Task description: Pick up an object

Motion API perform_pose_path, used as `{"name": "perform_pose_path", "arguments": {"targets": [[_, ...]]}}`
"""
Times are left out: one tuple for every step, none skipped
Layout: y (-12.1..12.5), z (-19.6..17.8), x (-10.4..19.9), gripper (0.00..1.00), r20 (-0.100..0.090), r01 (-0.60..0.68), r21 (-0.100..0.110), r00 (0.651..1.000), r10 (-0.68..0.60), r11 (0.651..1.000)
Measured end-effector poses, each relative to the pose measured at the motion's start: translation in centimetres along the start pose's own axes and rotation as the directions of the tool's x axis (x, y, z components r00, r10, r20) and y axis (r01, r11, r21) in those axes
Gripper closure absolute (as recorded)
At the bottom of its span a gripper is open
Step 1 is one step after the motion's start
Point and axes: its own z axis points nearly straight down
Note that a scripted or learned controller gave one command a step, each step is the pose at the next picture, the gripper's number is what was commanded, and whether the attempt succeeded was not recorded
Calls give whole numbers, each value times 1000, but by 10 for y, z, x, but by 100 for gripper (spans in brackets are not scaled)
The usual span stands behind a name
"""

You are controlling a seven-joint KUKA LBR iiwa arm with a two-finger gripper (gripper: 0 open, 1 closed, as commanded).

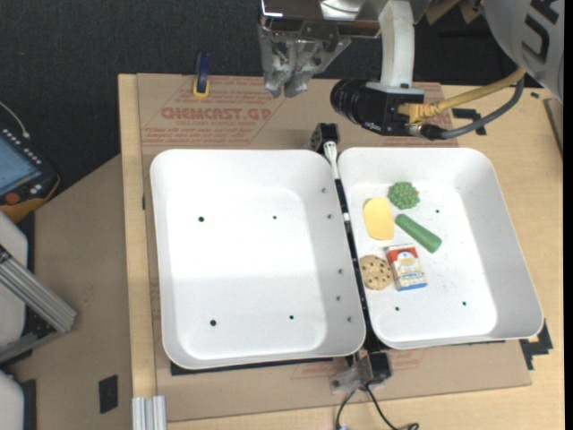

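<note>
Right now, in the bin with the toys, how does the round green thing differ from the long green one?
The round green piece is bumpy and compact, like a broccoli head; the long green piece is smooth and stick-shaped, lying at a slant. The round one sits nearer the bin's far wall, the long one just below it, nearer the small red and white carton. Both are green and lie in the right bin beside the yellow piece.

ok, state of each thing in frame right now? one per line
claw: raised over the bench behind the bins, nothing between its fingers
left bin: flat on the bench
right bin: flat, holds all five items
green ball: loose
yellow piece: lying flat
green stick: lying slantwise
cookie: flat
carton: lying down
</note>
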Motion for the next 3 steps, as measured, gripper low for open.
{"name": "perform_pose_path", "arguments": {"targets": [[7,66,0,100,4,0,12,1000,0,1000],[-16,20,0,100,-2,3,-2,1000,-3,1000],[-16,-2,0,100,-1,2,-2,1000,-2,1000]]}}
